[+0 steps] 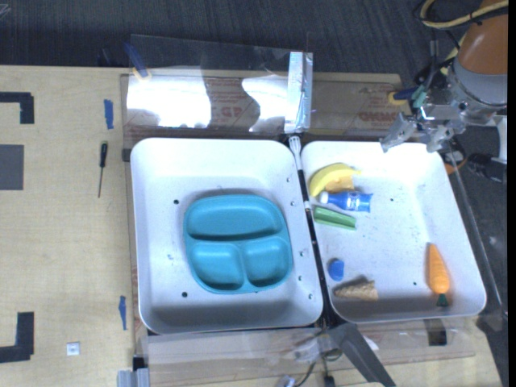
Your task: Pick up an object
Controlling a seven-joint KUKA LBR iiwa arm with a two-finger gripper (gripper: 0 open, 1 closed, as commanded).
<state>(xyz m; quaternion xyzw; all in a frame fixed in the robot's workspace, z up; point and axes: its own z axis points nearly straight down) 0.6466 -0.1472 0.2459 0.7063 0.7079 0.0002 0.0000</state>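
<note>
The two-finger metal gripper (421, 132) is seen above the far rim of the right shallow white plastic bin (403, 240); whether its fingers are apart or together cannot be told, the view being too cluttered there. Inside that bin, a curved yellow banana (330, 176) lies by the near-left wall; a blue tube (353, 201) touches it; a slim orange carrot (438, 271) lies well apart, by the opposite wall.
</note>
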